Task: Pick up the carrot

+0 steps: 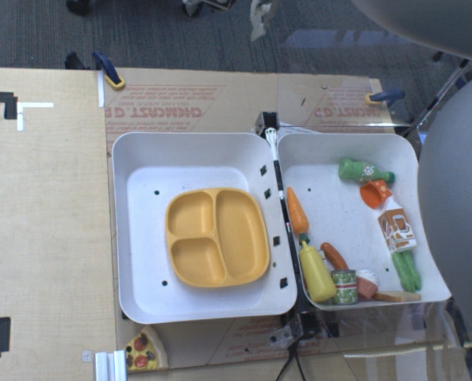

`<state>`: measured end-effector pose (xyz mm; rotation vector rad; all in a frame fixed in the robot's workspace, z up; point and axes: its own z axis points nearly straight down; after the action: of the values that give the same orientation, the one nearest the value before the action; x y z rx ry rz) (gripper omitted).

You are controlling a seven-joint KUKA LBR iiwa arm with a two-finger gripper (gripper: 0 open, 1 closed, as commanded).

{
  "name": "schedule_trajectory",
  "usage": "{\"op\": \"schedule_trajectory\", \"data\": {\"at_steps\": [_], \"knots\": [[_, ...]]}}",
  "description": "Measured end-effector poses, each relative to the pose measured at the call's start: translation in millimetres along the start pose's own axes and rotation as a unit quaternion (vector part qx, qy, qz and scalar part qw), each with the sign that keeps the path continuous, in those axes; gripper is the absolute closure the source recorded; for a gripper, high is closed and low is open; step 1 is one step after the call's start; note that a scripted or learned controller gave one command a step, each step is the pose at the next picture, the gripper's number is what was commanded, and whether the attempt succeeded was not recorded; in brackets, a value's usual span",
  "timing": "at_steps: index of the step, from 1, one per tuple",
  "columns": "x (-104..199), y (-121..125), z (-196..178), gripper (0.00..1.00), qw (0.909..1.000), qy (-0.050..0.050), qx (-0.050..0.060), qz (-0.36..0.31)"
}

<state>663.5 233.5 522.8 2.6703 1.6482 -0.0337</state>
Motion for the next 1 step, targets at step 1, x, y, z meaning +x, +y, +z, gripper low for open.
{"op": "schedule_trajectory", "data": {"at_steps": [1], "knots": [[1.3, -0.1, -7.3, 1.0, 1.0, -0.001, 0.0, -0.002]]}}
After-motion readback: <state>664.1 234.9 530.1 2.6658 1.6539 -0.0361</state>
